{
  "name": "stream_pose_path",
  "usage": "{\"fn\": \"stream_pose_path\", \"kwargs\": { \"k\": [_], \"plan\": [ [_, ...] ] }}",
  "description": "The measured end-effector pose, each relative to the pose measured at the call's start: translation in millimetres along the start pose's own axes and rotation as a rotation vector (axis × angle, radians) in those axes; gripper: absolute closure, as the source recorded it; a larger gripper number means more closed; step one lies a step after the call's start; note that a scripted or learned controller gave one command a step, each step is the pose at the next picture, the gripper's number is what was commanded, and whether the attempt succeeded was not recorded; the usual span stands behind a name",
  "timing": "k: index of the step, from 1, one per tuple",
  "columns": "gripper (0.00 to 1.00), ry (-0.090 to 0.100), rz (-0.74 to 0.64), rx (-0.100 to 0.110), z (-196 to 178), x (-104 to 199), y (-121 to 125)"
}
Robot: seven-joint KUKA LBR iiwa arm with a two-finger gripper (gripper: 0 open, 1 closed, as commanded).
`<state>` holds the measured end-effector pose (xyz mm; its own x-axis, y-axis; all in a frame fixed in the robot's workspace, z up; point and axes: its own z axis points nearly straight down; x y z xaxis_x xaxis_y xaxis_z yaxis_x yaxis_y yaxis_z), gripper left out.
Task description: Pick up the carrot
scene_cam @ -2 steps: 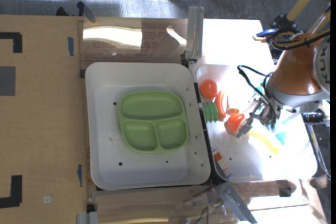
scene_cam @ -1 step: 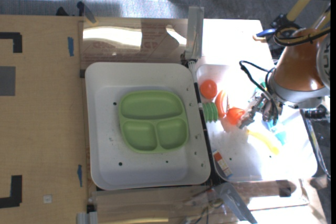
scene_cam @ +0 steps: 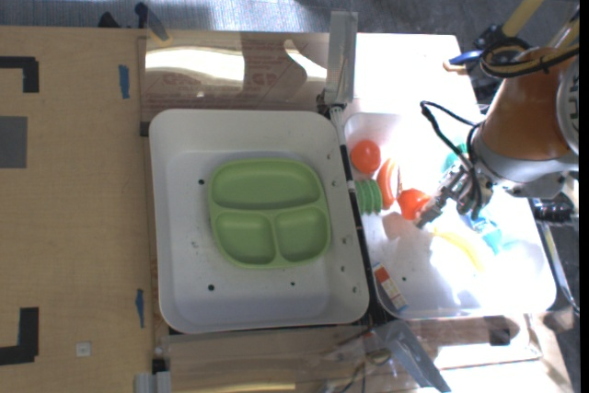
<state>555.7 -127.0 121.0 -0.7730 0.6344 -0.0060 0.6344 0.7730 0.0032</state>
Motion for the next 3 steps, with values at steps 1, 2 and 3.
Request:
{"fn": "stream_pose_path", "kwargs": {
  "k": [1,2,3],
  "plan": [
    [1.0,-0.006,-0.002,-0.003,-10.4,-1.1,1.2],
    [1.0,-0.012,-0.003,-0.005,-20.6,-2.1,2.3],
    [1.0,-0.018,-0.005,-0.008,-31.0,-3.3,3.5]
  ]
}}
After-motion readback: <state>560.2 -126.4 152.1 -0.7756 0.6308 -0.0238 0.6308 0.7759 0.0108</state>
